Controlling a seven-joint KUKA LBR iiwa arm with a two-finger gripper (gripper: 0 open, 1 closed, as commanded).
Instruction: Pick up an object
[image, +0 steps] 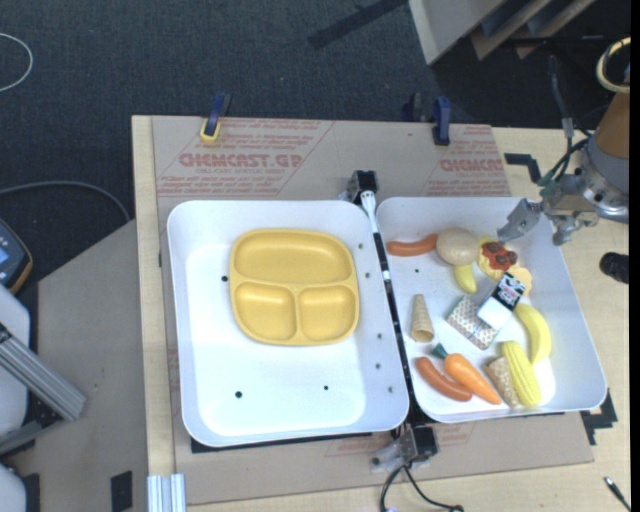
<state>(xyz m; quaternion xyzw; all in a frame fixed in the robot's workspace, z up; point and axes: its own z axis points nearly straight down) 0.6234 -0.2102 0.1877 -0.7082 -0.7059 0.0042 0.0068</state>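
The arm's metal two-finger gripper (540, 222) hangs spread apart with nothing in it over the far right rim of the right shallow white bin (580, 330), whose pile of plastic toy food (485, 320) sits below.

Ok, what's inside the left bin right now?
The left bin holds one yellow divided tray with three compartments, nothing in them. Whatever lies beneath the tray is covered.

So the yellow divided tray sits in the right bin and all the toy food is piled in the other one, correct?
Not quite. The camera view shows the yellow divided tray in the left bin, not the right. The toy food, such as the carrot and banana, lies in the right bin, the other one.
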